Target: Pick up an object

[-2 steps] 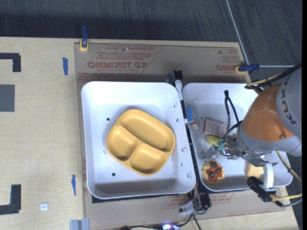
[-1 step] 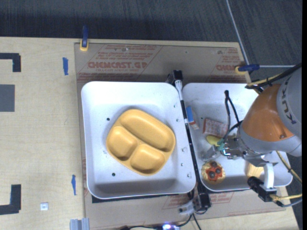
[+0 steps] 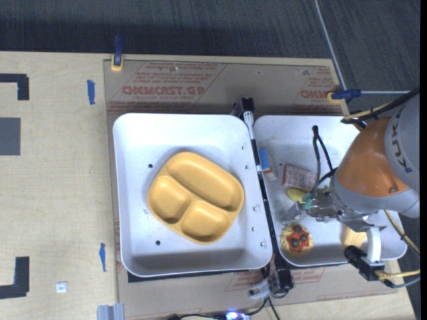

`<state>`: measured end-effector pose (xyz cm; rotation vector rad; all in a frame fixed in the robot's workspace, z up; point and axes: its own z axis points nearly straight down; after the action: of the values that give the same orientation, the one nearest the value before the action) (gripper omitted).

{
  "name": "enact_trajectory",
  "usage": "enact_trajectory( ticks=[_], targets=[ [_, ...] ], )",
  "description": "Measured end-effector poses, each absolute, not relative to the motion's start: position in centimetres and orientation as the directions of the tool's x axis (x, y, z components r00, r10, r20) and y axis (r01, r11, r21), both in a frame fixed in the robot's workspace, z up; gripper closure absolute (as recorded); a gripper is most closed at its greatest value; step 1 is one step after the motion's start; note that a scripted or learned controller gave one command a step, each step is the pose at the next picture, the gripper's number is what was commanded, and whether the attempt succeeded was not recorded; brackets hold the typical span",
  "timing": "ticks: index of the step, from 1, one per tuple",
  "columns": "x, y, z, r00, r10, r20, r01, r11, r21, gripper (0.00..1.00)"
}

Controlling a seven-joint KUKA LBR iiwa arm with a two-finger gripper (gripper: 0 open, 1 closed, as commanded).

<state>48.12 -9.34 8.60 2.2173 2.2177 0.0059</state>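
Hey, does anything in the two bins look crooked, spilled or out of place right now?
The yellow divided tray sits askew, turned diagonally to the left bin's walls. Nothing looks spilled or damaged.

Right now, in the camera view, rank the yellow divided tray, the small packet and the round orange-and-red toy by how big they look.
1. Yellow divided tray, by far the largest.
2 and 3. Small packet and round orange-and-red toy look alike in size; no ranking.
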Motion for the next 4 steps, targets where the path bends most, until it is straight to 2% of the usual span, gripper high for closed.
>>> enact_trajectory(
  ticks=[4],
  targets=[
    [48.13, -9.26, 8.61, 0.001, 1.0, -0.003, 1.0, -0.001, 0.007, 0.0]
  ],
)
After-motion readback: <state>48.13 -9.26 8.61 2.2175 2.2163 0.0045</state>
